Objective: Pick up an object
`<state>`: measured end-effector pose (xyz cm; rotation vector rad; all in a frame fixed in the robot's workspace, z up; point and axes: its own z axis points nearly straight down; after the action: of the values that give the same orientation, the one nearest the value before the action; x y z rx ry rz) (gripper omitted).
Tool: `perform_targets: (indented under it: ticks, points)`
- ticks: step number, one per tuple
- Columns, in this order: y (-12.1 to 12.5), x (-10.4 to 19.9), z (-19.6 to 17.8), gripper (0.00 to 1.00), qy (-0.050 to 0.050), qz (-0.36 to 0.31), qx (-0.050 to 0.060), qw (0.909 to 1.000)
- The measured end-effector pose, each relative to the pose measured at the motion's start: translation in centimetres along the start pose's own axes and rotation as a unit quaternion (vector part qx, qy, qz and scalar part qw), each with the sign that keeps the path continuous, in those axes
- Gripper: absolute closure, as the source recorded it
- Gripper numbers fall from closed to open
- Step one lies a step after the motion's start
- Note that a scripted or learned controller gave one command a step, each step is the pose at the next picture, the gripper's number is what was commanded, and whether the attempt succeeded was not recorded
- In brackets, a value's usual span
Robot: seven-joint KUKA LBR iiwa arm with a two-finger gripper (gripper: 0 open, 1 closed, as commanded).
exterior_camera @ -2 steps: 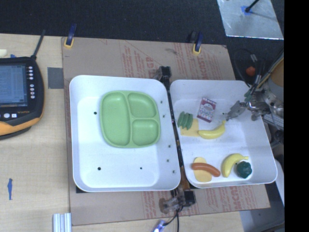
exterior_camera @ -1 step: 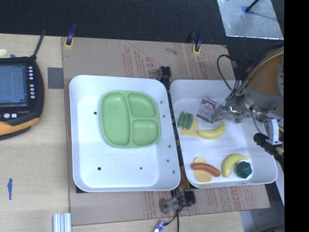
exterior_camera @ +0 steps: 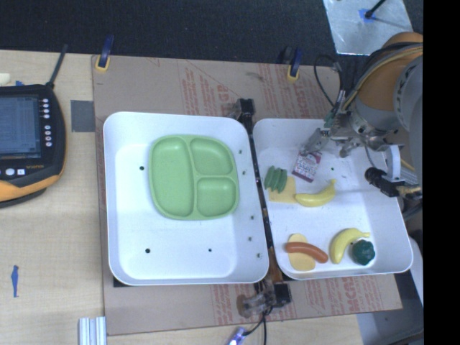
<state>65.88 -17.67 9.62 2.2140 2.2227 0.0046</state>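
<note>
Hotdog (exterior_camera: 306,250) front; packet (exterior_camera: 306,166) label unreadable, w/ claw (exterior_camera: 316,141).

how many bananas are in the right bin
2. One banana lies near the middle of the right bin, beside the green vegetable. The other banana lies near the front right corner, against a dark green item. None seems hidden.
</note>
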Motion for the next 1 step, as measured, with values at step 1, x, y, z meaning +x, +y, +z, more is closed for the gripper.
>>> perform_targets:
  ticks: [1]
  points:
    - [-4.81,-3.59,-0.03,0.00,0.000,0.001,0.000,1.0000]
